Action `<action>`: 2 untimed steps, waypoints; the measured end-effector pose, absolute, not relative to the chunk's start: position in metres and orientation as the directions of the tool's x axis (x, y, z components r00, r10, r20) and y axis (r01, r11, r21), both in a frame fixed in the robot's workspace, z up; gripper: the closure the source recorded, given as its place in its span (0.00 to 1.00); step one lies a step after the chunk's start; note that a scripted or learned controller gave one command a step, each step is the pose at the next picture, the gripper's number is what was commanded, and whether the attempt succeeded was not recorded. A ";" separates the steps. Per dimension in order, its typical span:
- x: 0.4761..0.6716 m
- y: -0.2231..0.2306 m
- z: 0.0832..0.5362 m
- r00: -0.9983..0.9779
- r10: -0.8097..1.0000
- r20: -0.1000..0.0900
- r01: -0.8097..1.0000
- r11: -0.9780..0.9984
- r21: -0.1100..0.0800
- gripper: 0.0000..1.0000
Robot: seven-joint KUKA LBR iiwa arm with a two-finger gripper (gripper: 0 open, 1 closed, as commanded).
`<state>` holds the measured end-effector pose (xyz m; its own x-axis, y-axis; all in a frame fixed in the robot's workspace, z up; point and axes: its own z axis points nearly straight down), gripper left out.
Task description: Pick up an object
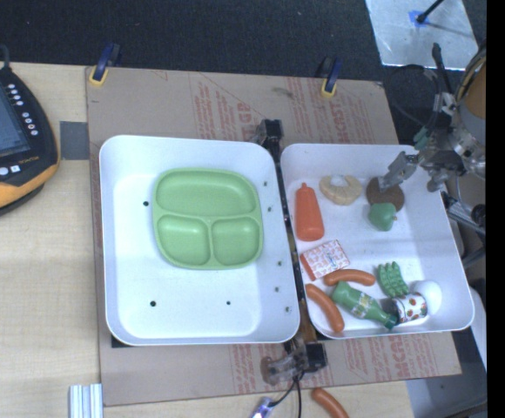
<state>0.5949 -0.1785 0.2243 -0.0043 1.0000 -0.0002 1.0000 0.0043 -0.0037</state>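
On the worktop [52, 259], 2 white bins are set side by side: the left bin [126, 259] is occupied by a green divided plate [207, 218], while small toy foods are scattered in the right bin [448, 259]. The gripper [398, 171] is seen above a brown and green toy [383, 207] near that bin's far right corner; the state of the fingers cannot be told.

Even, bright overhead light whitens the bins [191, 325], casting soft shadows; focus slightly soft throughout.
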 end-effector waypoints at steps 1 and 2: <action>0.620 -0.195 0.093 -0.006 1.000 -0.003 1.000 0.006 -0.001 0.00; 0.641 -0.212 0.093 -0.005 1.000 0.000 1.000 0.005 -0.001 0.00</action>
<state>0.6405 -0.2116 0.0930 -0.0046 1.0000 -0.0002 1.0000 0.0046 -0.0007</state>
